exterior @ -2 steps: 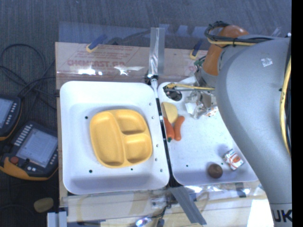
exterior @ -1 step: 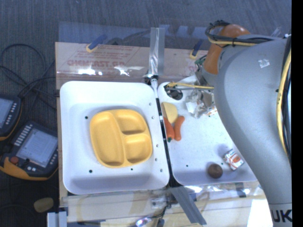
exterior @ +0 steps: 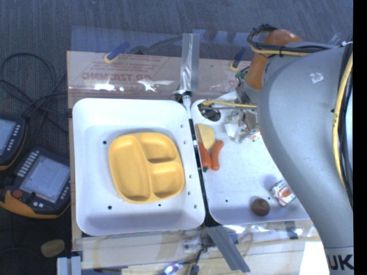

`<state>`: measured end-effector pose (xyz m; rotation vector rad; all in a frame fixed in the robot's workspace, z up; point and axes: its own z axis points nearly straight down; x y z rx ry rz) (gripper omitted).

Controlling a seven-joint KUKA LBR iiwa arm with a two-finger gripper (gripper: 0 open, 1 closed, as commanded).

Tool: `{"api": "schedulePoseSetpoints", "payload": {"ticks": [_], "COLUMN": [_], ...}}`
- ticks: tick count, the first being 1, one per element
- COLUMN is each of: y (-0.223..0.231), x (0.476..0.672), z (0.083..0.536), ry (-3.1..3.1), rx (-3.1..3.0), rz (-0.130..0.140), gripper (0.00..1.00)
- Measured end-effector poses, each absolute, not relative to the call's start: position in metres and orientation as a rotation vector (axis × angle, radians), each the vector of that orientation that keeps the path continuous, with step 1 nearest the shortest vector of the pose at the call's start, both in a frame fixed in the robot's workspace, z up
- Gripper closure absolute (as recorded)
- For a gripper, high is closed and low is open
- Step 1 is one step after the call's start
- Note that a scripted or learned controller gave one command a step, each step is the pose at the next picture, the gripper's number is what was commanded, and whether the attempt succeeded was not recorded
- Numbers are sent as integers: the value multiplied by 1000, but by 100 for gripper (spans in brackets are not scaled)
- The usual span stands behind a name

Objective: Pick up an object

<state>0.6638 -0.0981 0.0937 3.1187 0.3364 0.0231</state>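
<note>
Your tabletop (exterior: 86,67) stands on dark ribbed carpet (exterior: 114,10), bearing two smooth white bins (exterior: 92,153). A glossy yellow compartment tray (exterior: 146,166) fills the left one. Whether the tool (exterior: 243,122) is open, you cannot tell.

yellow tray (exterior: 147,166), orange carrot (exterior: 216,155), white bins (exterior: 86,130), seemingly brown ball (exterior: 260,206)

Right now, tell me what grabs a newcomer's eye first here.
The yellow divided tray sits in the middle of the left bin. The big grey arm covers much of the right bin, where a carrot, a brown round object and a small red-and-white packet lie.
</note>
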Motion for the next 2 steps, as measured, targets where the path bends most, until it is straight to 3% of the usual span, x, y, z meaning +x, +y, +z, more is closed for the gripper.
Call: {"api": "schedulePoseSetpoints", "payload": {"ticks": [2], "y": [-103], "x": [665], "z": [94], "ry": [321], "rx": [3122], "rz": [23], "gripper": [100]}}
